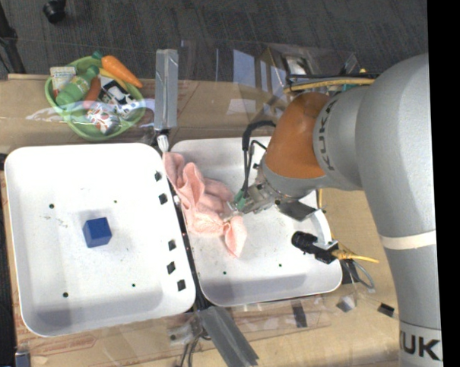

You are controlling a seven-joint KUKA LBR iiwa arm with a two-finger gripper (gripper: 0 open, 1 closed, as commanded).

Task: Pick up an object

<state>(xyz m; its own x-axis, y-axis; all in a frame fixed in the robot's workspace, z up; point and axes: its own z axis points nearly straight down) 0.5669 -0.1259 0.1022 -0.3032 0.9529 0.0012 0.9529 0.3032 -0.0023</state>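
a blue cube [97,231] is seen in the left bin [37,301], lower left of frame. a pink cloth [204,203] is draped in the right bin [257,280] at centre, pinched by the gripper [238,206]. a green bowl [81,124] sits upper left.

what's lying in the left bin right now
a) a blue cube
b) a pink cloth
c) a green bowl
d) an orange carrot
a: a blue cube sits alone on the floor of the left bin, while the pink cloth lies in the right bin by the gripper, and the green bowl stands outside the bins.
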